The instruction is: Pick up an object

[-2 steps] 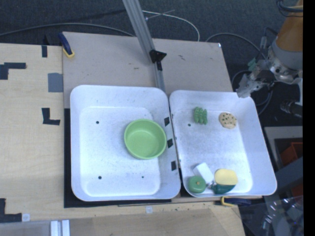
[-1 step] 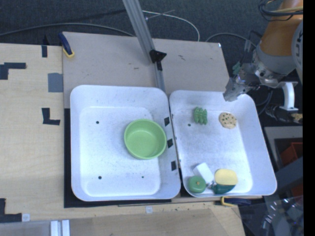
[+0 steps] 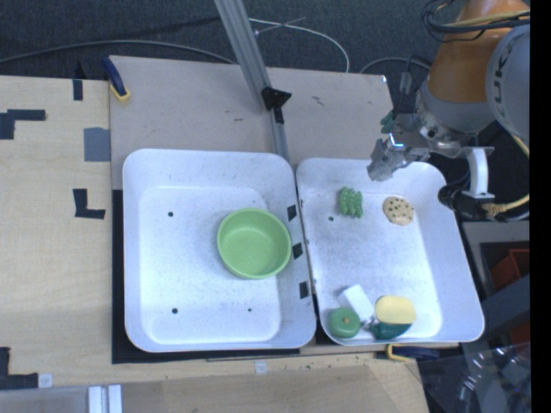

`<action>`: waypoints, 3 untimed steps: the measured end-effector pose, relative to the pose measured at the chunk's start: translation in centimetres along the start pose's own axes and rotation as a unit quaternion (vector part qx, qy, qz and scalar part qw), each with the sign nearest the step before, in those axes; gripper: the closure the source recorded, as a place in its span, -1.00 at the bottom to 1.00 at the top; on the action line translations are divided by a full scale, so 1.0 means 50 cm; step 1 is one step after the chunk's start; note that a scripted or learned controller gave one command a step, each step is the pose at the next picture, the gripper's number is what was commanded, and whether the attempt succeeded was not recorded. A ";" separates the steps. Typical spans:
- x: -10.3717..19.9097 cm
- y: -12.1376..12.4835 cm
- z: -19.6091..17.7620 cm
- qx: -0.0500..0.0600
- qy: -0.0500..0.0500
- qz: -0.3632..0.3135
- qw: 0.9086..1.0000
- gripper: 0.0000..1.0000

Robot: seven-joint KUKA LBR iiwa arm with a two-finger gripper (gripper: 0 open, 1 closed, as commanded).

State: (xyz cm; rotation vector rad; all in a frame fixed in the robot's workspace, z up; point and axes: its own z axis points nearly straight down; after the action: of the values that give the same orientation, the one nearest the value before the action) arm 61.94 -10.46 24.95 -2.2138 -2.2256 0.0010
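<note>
Toys [image 3: 372,312]: lying far below pincer.
Pincer [image 3: 382,167]: hovering; opening, cannot tell.
Risk: closing on nothing, cookie [image 3: 398,210] sitting offset.

Green bowl [image 3: 254,243] in white bin [image 3: 146,231], tan speckled cookie [image 3: 398,210]

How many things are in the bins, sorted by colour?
Green: 3 (bowl, bumpy green piece, round green piece)
Yellow: 1 (yellow piece)
White: 1 (white block)
Tan: 1 (cookie)
Total: 6
</note>
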 end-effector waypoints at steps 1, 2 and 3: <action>0.108 -0.012 0.014 0.000 0.000 0.000 1.000 1.00; 0.194 -0.056 0.010 0.001 0.000 0.000 1.000 1.00; 0.288 -0.081 0.039 0.001 0.000 0.000 1.000 1.00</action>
State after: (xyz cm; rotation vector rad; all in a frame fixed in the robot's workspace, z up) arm 57.82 3.90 23.05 -2.2132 -2.2251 0.0043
